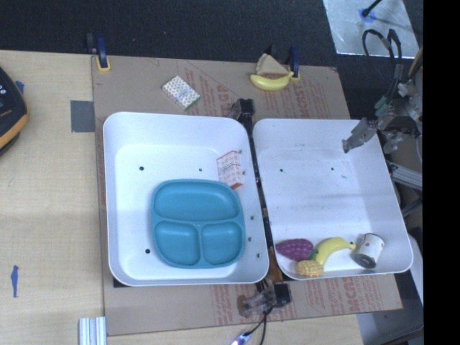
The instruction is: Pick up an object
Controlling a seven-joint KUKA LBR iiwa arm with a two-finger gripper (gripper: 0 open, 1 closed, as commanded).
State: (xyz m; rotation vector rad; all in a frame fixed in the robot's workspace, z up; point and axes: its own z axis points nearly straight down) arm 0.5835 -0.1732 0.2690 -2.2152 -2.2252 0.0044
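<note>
Along the right bin's [374,192] near wall: banana [332,249], corn [310,268], can [368,250]; tool [350,144] state unclear.

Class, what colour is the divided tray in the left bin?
Light blue; the tray shows clearly in the camera view.

Both white bins [122,192] are looking like smooth, slightly glossy plastic. The blue divided plate [198,223] is showing a matt plastic finish, and the bench board [144,77] is appearing as rough brown cardboard.

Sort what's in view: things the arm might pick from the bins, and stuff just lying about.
Pickable, in bins: blue divided plate, red-and-white packet, purple fruit, corn, banana, small can.

Lying about: patterned packet, second banana, grey tape.
</note>
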